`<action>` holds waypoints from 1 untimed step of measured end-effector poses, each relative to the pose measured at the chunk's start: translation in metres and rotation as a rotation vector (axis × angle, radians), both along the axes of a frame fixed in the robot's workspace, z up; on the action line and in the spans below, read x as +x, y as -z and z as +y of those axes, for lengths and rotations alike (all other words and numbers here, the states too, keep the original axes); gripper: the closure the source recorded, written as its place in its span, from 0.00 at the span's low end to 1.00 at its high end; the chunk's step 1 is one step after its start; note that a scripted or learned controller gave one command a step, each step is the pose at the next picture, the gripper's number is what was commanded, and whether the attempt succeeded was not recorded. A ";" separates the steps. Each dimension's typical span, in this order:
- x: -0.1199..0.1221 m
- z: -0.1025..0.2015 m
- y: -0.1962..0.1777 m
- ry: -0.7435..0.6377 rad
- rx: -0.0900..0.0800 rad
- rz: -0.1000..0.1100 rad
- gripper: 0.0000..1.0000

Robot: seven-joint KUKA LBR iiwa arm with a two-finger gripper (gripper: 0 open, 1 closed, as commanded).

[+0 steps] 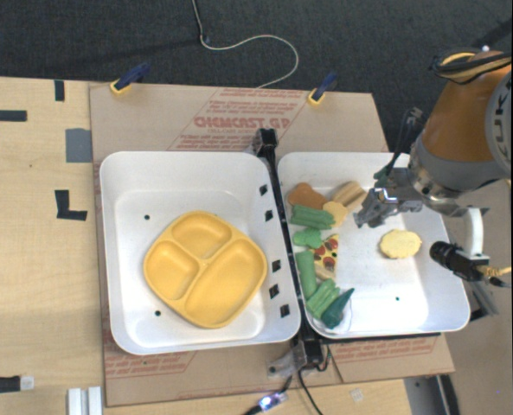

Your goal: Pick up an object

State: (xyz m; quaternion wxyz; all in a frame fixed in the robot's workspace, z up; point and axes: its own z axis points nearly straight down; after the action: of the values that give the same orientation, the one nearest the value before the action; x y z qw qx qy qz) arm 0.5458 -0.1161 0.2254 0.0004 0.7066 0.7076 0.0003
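Where jaws (370,214) hang slightly parted, nothing between them, yellow disc (400,245) nearby

2 white bins (118,232), 1 yellow plate (206,268)

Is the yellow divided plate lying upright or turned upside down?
Upright. The yellow divided plate lies in the left bin with its three compartments facing up, and their raised dividers are visible.
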 end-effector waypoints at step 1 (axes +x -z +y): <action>0.036 0.034 0.011 -0.004 0.001 0.002 1.00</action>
State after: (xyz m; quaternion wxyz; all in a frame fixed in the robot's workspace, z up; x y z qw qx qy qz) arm 0.5821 -0.0824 0.2143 -0.0006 0.7051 0.7091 0.0001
